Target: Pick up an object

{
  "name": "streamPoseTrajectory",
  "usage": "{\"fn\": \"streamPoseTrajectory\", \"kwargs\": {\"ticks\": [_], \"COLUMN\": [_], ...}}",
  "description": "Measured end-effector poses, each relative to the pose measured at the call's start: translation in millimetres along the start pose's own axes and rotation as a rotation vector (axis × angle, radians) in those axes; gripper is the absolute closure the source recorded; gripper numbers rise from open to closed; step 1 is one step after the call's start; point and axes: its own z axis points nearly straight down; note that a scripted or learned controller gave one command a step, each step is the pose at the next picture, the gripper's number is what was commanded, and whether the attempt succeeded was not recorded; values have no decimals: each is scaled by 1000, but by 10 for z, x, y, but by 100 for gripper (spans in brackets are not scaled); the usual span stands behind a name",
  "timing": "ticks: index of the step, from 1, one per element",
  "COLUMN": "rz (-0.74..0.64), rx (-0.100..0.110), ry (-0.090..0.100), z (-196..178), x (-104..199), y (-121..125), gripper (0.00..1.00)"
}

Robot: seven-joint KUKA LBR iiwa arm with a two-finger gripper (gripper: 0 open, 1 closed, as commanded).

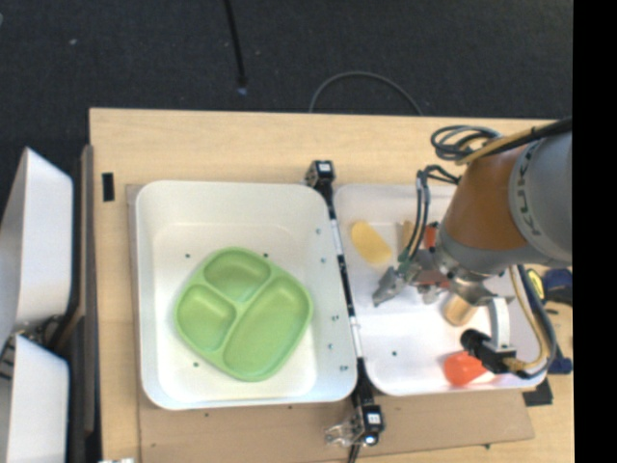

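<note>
Green plate in white bin; yellow and orange objects beside

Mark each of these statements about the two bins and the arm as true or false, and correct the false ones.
1. The green divided plate lies in the left bin. True.
2. The yellow object lies in the left bin. False: it lies in the right bin, near its far edge.
3. The arm is over the right bin. True.
4. The orange object sits on the green divided plate. False: it sits in the right bin, near its front edge.
5. The green divided plate has three compartments. True.
</note>
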Motion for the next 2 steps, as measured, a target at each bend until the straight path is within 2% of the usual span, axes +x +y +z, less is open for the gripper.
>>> {"fn": "streamPoseTrajectory", "kwargs": {"ticks": [1,2], "rz": [4,-5], "rx": [-1,-10], "ry": [4,1], "z": [-102,-499], "x": [7,20], "y": [19,27], "gripper": [100,100]}}
